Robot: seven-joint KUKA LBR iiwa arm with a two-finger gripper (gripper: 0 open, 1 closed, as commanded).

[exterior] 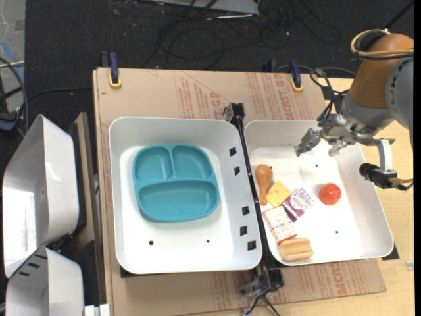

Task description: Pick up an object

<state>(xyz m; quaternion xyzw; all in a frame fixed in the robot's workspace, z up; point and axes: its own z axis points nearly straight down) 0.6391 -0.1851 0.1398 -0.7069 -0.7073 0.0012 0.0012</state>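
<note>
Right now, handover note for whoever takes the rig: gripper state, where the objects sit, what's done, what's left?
Gripper: open, holding nothing, above the back of the right bin, apart from every object.
Right bin holds all the loose items: red ball toward the right, drumstick toy and yellow wedge near the left wall, two snack packets in the middle, hot dog bun at the front.
Left bin holds the teal divided plate.
Done: nothing picked.
Left: move over an object, descend, close, lift. The red ball sits alone, probably the easiest target.
</note>
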